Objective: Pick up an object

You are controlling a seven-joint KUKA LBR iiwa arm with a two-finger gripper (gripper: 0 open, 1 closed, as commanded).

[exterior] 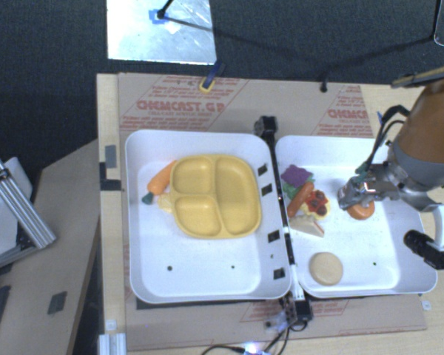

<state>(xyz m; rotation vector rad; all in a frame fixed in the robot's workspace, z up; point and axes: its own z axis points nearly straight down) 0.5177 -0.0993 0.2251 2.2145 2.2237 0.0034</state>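
My gripper (357, 197) hangs low over the right bin (377, 268), right above an orange round object (362, 211) that peeks out beneath it. Left of it lies a cluster of toy food: a purple piece (297, 175), a red-orange piece (303, 194), a yellow and red piece (317, 203) and a pale wedge (308, 225). A tan round cookie-like disc (326, 268) rests near the bin's front. Whether anything sits between the fingers is hidden by the wrist.
The left bin (155, 272) holds a yellow divided plate (211, 196) with a toy carrot (160, 177) at its left rim. A black divider clamp (275, 191) runs between the bins. A black arm part (428, 248) overhangs the right bin's front right corner.
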